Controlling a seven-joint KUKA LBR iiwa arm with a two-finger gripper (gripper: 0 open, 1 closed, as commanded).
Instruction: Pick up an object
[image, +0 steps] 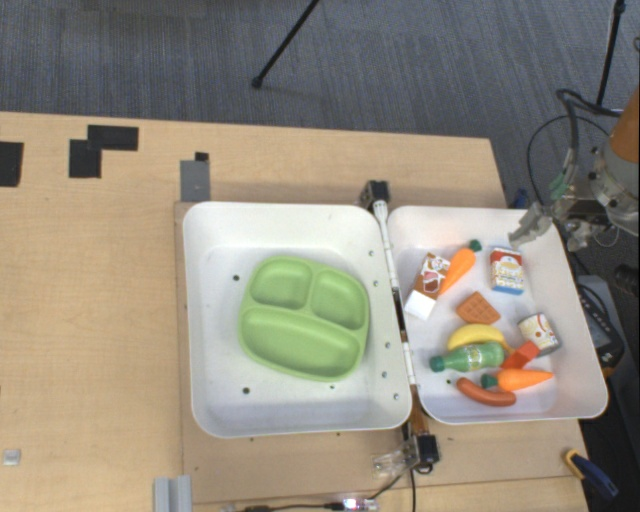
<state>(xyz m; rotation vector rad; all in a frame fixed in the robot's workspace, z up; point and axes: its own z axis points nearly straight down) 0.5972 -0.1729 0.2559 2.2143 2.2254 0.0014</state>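
Going left to right, you've got the green three-compartment plastic tray (303, 318) alone in the left white bin (215, 400). The toy food, like the orange plastic carrot (460, 267), sits untouched in the right white bin (590, 395). Nothing's picked yet; the gripper (528, 226) hangs at that bin's far right corner, and I can't tell if it's released or clenched.
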